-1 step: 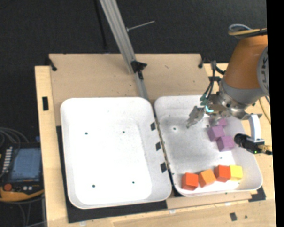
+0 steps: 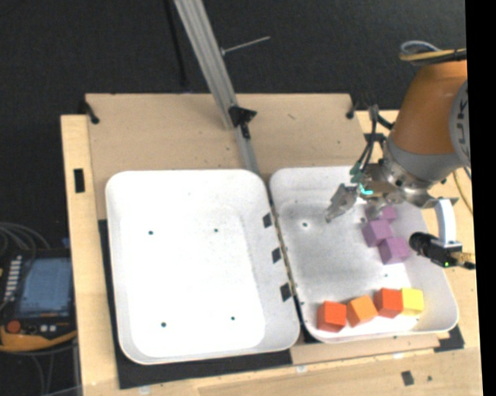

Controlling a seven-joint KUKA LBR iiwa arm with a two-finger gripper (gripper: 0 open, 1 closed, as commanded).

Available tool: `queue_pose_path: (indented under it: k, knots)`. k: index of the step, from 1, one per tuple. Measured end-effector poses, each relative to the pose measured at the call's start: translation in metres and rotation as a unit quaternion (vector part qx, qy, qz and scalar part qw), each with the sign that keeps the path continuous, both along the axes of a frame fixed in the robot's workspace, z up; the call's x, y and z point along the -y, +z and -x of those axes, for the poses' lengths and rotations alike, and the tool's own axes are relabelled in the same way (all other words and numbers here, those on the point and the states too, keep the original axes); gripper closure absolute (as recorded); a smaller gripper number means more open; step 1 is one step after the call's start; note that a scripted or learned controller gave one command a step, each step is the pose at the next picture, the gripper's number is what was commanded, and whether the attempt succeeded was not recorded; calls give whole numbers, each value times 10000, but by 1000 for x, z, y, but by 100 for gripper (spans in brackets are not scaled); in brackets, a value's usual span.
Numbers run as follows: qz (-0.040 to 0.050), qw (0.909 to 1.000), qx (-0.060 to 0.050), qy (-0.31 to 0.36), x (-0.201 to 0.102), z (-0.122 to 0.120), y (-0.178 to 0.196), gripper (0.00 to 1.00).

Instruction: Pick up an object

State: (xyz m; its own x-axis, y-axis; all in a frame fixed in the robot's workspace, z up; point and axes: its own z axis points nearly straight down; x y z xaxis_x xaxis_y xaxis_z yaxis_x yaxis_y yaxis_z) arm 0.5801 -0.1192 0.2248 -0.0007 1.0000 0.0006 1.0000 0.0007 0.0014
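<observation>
Purple blocks just beside jaws

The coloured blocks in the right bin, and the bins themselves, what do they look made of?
The blocks look like matte foam or painted wood: flat colour, no glare, soft edges. I can't say which. The bins look like moulded white plastic, going by their rounded rims and faint speckling.

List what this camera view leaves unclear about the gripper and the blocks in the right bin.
- Gripper: small and blurred, so open or shut cannot be told, nor whether it touches the bin floor.
- Purple blocks: the wrist covers their upper part, so their count and shape are uncertain.
- Arm: cut off at the right edge.
- Row of orange, red and yellow blocks: touching or apart is too fine to judge.
</observation>
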Motion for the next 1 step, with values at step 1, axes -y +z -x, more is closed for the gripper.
queue_pose_path:
  k: [1]
  knots:
    - [12, 10000, -28, -10, 8, -4, -59, 0]
